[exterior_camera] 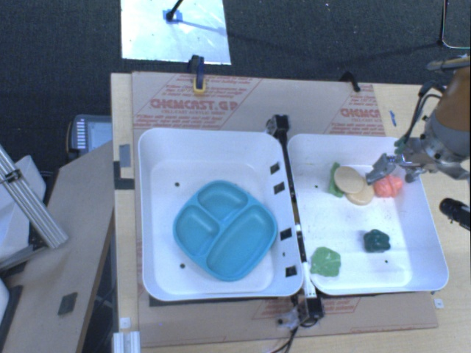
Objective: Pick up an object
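Over the right bin (423, 230), far side: end effector (388, 169) low beside the orange-pink toy (389, 187), approach step by the look of it (finger state impossible to tell). Next up, probably: centring over that toy, touching the tan disc (353, 183), then closing.

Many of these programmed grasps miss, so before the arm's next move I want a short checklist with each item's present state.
1. pincer over the right bin: ok, it sits near the upper right corner.
2. A target close by: ok, the orange-pink object lies right beside the pincer.
3. Object between the fingers: cannot tell, the view is too small there.
4. Neighbours apart from the target: not ok, the tan round pieces lie close on its left.
5. Other choices free-standing: ok, the dark green object and light green object lie apart.
6. Blue divided plate out of the way: ok, in the left bin.
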Motion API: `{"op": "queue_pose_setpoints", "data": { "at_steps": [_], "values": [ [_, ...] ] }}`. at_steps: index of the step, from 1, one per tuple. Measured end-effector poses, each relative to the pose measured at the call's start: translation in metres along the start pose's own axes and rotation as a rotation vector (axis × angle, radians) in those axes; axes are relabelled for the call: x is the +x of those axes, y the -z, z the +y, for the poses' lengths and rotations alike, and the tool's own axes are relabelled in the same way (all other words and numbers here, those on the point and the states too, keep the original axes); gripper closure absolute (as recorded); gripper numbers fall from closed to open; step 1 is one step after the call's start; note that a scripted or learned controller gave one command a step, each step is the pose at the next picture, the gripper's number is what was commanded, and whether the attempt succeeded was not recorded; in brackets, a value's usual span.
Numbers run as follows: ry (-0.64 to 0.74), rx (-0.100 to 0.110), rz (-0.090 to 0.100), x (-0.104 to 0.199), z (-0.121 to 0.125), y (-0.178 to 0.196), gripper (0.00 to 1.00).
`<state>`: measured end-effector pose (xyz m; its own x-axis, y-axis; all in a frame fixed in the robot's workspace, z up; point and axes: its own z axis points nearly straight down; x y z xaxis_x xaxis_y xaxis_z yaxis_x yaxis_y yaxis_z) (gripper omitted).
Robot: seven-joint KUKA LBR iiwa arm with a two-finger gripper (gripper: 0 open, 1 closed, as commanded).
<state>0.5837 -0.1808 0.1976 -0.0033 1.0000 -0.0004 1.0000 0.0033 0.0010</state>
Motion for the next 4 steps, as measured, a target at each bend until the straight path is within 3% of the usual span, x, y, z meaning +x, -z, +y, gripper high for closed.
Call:
{"op": "queue_pose_setpoints", "data": {
  "at_steps": [2, 3, 4],
  "values": [
    [-0.001, 0.001, 0.000, -0.008, 0.010, -0.093, 0.00],
    [-0.002, 0.000, -0.001, -0.008, 0.011, -0.113, 0.00],
    [-0.001, -0.003, -0.001, -0.008, 0.012, -0.102, 1.00]
  ]
}}
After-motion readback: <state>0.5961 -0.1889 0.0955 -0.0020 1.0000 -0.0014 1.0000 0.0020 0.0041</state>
